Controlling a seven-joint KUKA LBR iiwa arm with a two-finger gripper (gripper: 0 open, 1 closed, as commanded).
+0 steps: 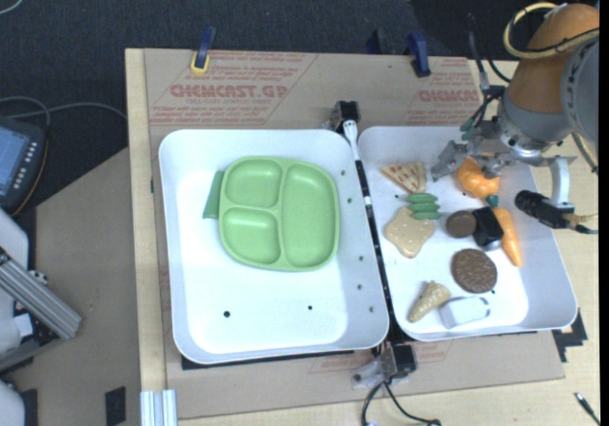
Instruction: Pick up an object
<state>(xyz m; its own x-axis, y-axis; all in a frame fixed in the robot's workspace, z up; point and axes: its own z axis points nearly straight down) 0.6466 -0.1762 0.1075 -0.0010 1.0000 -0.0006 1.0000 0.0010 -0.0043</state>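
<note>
- The grey arm with its orange band [557,29] reached in from three o'clock and hung over the upper right part of the right shallow white plastic bin [544,305], apparently lined up over the toy food as the likely targets of a pick.
- The hand [473,160] sat low at about one o'clock in that bin, just beside or on a small orange rounded toy piece [476,181]. Whether it was released, clenched or grasping anything could not be told, since the wrist body covered it from above.
- The candidates for picking all lay loose in the right bin: a tan grilled-sandwich wedge [405,174] at eleven o'clock, a green pea-pod piece [422,204] below it, a cream cracker-shaped piece [408,234] toward nine o'clock, a round brown cookie [473,270] near the centre, an orange carrot [508,236] at three o'clock, and a tan cone-shaped piece [429,300] at seven o'clock.
- The left shallow white plastic bin [190,319] held a light green three-compartment plate [281,213], lying flat near its centre, well apart from the hand.
- Both bins rested on a cardboard sheet on the tabletop [152,224], held by clamps at twelve o'clock, probably to stop it shifting.
- A small dark brown lump [461,223] and a black piece [486,226] beside the carrot were too small to identify; a pale object [466,312] at six o'clock blended into the bin.
</note>
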